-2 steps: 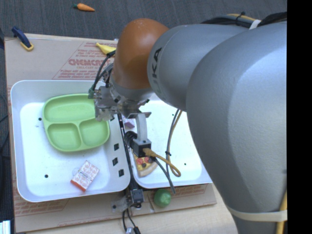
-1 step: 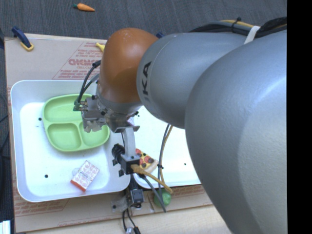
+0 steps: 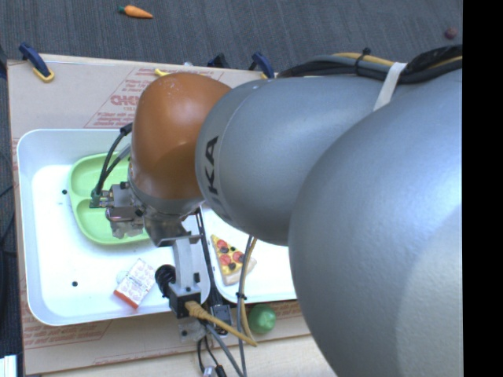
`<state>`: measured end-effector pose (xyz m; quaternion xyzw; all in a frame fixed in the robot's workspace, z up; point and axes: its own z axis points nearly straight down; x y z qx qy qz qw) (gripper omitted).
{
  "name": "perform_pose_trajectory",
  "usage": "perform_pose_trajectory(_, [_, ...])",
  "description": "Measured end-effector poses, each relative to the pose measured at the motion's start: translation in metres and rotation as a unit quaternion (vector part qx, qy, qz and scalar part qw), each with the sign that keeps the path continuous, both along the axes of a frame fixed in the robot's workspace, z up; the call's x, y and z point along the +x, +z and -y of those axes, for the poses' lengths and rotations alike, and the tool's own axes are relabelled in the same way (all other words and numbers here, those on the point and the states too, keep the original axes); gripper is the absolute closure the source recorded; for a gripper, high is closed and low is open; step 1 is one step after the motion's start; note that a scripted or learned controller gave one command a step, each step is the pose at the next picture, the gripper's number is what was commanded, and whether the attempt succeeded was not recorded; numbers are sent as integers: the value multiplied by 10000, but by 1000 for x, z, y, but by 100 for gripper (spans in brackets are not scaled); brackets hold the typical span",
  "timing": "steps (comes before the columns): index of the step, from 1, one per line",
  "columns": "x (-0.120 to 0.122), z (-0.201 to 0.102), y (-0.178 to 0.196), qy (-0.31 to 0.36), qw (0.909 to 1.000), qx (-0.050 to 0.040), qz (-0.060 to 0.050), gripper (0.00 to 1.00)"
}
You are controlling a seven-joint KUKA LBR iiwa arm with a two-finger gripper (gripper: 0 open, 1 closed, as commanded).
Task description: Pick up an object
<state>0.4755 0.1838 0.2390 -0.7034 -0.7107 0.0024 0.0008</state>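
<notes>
Ball [image 3: 262, 318] by bin [image 3: 27, 210] near rim; packet [image 3: 135, 281] and pizza slice [image 3: 228, 259] loose on bin floor, free for grabbing. Farther in, gripper [image 3: 122, 210] low over green bowl [image 3: 90, 183], likely targeting it; grip state impossible to tell.

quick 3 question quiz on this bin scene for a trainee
1. True or false: the pizza slice lies in the white bin.
2. Which lies on the carpet beyond the bench: A) carrot B) green bowl C) small packet?
3. Fill in: the arm's band above the wrist is ____.

Key: 1 true; 2 A; 3 orange.
</notes>
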Motion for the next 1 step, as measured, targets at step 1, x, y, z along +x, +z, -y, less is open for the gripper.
perform_pose_trajectory(1, [88, -34, 27, -15, 10000, 12, 12, 100])
